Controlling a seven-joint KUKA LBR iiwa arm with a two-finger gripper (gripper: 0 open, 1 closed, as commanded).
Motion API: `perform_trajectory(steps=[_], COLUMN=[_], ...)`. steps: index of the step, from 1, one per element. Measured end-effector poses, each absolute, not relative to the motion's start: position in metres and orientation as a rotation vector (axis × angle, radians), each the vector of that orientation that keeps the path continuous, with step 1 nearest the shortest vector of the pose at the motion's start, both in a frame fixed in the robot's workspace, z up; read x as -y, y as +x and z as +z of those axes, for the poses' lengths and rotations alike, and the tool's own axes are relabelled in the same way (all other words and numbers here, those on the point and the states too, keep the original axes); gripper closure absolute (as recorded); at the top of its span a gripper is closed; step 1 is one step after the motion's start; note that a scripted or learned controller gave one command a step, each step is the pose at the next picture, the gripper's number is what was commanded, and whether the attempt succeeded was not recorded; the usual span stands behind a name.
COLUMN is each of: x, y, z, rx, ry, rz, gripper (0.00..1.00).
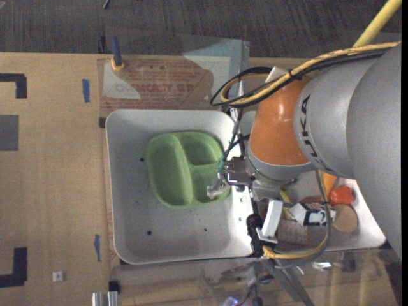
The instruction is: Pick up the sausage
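My gripper (218,186) hangs low over the right edge of the green divided plate (177,169) in the left bin (127,171). Nothing is visibly held in it. The grey arm with its orange band (280,139) covers most of the right bin (373,234). Past the arm, a reddish-orange piece (342,194) lies in the right bin; I cannot tell whether it is the sausage. Other items there are partly hidden.
In the right bin lie a tan round item (347,220), a dark brown block (296,233) and a small black-and-white item (317,218). Cables (255,88) loop off the arm. A cardboard sheet (156,85) lies behind the left bin.
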State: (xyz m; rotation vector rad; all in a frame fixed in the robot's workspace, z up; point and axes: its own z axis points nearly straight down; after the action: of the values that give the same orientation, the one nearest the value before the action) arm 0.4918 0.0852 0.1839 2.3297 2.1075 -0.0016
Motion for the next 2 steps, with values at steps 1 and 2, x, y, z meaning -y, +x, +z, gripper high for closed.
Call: perform_trajectory(steps=[1, 2], x=[-0.111, -0.152], y=[0.485, 0.552], z=[0.122, 0.092], rx=[-2.126, -2.176], ry=[2.313, 2.253], rz=[0.012, 0.002], gripper=[0.00, 0.00])
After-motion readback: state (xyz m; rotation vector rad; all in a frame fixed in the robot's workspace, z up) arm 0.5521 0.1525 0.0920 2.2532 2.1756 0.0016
